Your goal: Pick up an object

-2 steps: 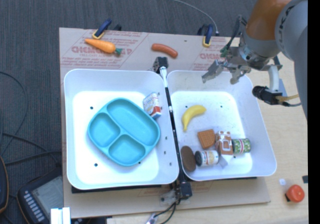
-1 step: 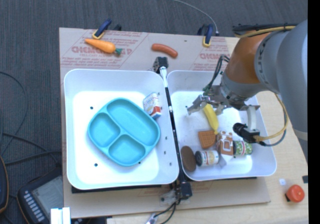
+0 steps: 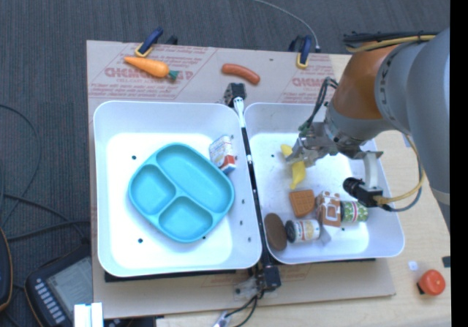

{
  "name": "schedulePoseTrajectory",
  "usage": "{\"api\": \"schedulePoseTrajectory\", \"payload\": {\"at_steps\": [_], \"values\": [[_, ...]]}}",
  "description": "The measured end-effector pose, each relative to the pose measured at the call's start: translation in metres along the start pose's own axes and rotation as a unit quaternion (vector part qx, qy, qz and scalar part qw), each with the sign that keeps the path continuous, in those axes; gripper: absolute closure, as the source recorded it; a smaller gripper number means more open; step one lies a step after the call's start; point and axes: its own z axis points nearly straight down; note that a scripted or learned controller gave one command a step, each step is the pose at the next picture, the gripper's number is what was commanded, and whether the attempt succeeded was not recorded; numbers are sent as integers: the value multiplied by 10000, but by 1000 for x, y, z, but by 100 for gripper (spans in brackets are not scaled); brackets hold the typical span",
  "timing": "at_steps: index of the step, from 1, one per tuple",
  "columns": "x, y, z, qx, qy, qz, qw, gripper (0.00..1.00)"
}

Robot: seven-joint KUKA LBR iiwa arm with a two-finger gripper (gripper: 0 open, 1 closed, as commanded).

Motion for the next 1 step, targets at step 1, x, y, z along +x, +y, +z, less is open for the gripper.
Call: {"api": "schedulePoseTrajectory", "payload": {"at_steps": [1], "values": [[29, -44, -71, -4, 3, -2, 10000, 100]]}}
